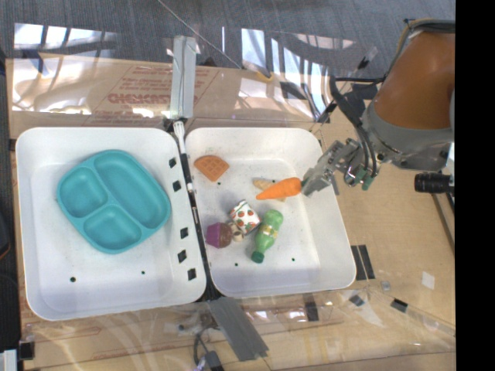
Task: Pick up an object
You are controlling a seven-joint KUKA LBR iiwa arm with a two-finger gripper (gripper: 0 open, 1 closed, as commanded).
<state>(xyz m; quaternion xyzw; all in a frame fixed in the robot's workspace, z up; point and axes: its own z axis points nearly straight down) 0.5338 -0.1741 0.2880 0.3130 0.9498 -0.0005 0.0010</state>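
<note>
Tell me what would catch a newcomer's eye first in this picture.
The teal plate stands out, lying alone in the left bin. In the right bin, the orange carrot lies at the end effector, near the bin's right wall. In front of it, a green bottle lies among other small toys.

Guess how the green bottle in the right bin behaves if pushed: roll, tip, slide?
The green bottle lies on its side, so it can't tip; its rounded body probably rolls. It looks like a light plastic toy, likely to skid on the bin's smooth floor. Pushed leftward, it would soon bump the dice-like block.
</note>
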